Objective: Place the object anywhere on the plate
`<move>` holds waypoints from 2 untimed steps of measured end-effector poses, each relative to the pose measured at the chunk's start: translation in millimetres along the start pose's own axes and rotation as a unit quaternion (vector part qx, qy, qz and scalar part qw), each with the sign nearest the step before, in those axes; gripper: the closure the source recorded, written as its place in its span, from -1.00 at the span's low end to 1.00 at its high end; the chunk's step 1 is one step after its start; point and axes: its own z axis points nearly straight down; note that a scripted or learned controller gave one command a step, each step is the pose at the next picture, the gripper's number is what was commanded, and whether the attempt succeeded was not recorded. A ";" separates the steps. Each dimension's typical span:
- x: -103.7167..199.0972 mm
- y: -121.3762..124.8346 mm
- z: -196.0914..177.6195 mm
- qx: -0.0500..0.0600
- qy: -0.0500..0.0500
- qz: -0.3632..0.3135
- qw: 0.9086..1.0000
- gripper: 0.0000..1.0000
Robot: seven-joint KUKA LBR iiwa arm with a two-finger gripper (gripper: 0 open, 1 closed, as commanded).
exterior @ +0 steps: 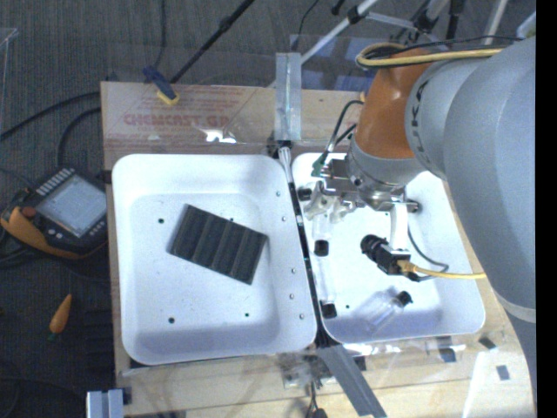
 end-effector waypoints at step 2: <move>130.2 32.4 -18.4 -0.002 -0.001 -0.420 0.908 1.00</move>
